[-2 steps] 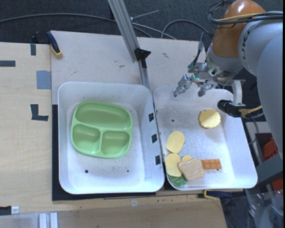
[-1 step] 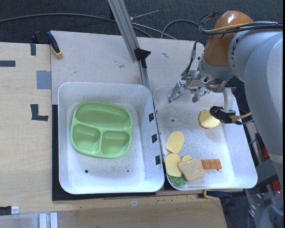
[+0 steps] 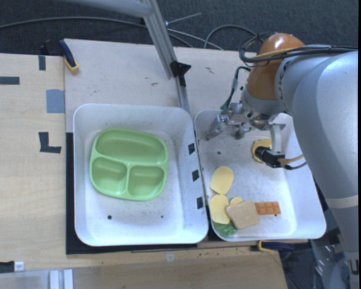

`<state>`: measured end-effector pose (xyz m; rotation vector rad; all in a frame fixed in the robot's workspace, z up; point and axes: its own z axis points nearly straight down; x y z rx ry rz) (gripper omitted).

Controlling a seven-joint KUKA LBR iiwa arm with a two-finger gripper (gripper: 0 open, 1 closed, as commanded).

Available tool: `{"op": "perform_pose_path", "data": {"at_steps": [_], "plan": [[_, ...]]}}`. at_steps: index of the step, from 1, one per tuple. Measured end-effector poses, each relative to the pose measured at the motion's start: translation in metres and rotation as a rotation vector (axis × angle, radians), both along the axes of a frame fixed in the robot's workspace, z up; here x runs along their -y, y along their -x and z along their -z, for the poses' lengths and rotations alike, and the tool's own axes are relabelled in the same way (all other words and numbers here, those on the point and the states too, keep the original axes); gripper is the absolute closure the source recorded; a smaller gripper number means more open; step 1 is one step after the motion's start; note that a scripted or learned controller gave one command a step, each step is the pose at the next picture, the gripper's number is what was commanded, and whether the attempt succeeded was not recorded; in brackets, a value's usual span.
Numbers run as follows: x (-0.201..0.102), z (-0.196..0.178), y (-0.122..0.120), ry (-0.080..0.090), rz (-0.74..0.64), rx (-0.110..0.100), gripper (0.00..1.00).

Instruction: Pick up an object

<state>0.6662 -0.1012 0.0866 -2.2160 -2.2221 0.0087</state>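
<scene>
Two shallow white bins sit side by side on the pale bench. The left bin (image 3: 84, 221) holds a light green divided plate (image 3: 129, 163) with three compartments, lying flat near the bin's middle. The right bin (image 3: 301, 218) holds the loose objects, gathered toward its near end: a pale yellow oval slice (image 3: 222, 179) just beside the bin's left wall, a second yellow slice (image 3: 219, 206) below it, and a tan bread-like piece (image 3: 243, 214) overlapping that second slice and covering most of a green item (image 3: 224, 228) at the bin's near left corner. A small orange waffle-textured block (image 3: 267, 209) lies touching the bread piece's right edge. Farther back, near the right wall, a yellow object (image 3: 262, 150) is partly hidden behind a black fitting on the arm. The grey arm reaches in from the right, its orange band above the wrist, and the gripper (image 3: 219, 127) sits low over the far left part of the right bin — close to the wall between the two bins and well apart from the food pieces. How wide it stands cannot be made out, as the metal parts blur together, and nothing can be seen held in it. A slanted metal pole (image 3: 162, 41) crosses the bench above the bins, and a blue-and-yellow clamp (image 3: 69, 56) rests at the bench's far left corner.
</scene>
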Motion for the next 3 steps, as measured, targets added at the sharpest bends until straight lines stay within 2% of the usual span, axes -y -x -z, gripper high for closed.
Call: {"op": "perform_pose_path", "data": {"at_steps": [1,2,3], "plan": [[0.0,-0.002,0.0,0.0,0.001,0.004,0.0],[-0.001,-0.012,0.0,0.001,-0.001,0.003,1.0],[-0.006,-0.056,-0.004,-0.002,0.0,0.01,1.0]]}}
